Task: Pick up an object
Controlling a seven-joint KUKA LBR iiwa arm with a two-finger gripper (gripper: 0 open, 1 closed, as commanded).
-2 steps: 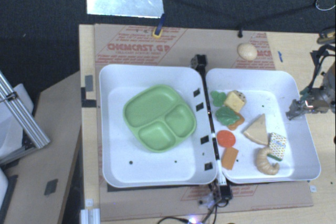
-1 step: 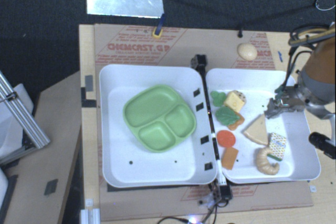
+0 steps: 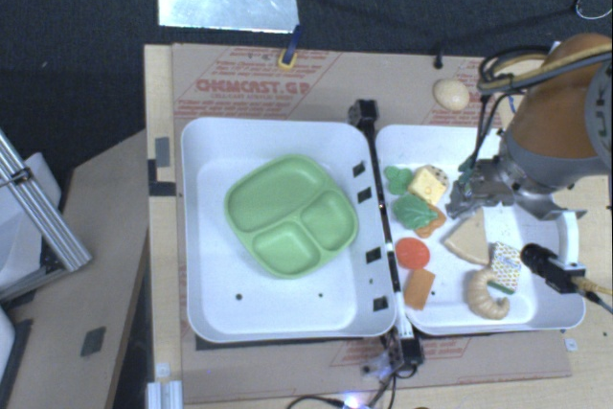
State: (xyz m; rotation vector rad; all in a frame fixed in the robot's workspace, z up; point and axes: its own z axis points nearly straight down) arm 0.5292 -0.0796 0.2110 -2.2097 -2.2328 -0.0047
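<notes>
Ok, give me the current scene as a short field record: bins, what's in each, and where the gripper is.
left bin: holds a green divided plate
right bin: holds toy food items
items in right bin: yellow cheese wedge, green leafy piece, red round piece, orange block, bread slice, croissant, small patterned box
gripper: low over the right bin, near the cheese wedge and bread slice
hold: nothing seen held
outside bins: egg on the board behind the right bin
</notes>
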